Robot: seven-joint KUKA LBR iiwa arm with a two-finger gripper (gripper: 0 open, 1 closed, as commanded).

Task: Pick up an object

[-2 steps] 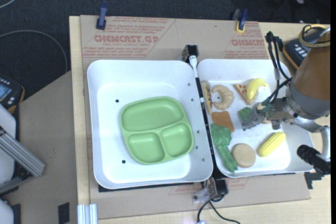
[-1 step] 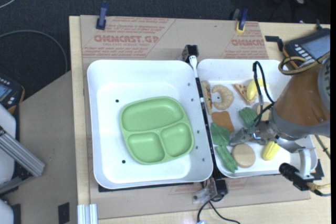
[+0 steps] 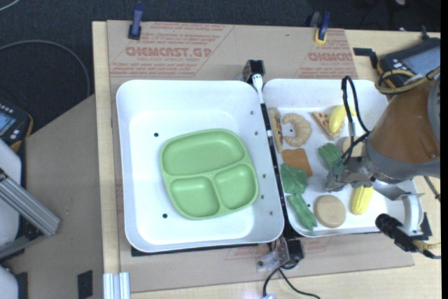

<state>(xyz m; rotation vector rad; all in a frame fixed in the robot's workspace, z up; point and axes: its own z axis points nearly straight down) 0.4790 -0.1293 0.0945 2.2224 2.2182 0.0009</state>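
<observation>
End effector [image 3: 341, 177] low in right bin [image 3: 364, 89], center-right of frame, among toy foods; can't tell its state. Green piece [image 3: 329, 154] just upper left of it, corn [image 3: 361, 199] lower right, round cookie [image 3: 330, 211] below. Green plate [image 3: 208, 172] in left bin [image 3: 133, 150].

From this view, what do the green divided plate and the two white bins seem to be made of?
The green divided plate looks like moulded plastic with a matte finish: even pale colour, soft rounded dividers, no sharp glare. The two white bins, the left bin and the right bin, seem to be thin formed plastic, smooth and slightly glossy, with rounded corners and rolled rims. Plastic is likely, but the look alone cannot confirm it.
</observation>
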